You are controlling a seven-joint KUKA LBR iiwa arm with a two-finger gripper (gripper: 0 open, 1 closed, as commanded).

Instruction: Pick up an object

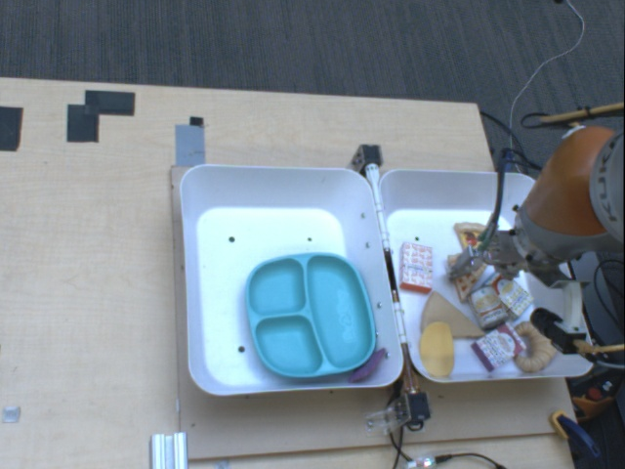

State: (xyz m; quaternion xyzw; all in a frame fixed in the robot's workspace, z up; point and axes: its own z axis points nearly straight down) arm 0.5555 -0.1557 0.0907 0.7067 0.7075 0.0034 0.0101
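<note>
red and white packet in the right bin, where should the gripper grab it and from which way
Take the red and white packet across its two long edges, coming straight down from above. It seems to lie flat on the right bin floor, a narrow upright rectangle in the view, with bare floor on both long sides, so fingers could probably straddle its short width. The gripper sits to its right.
</note>
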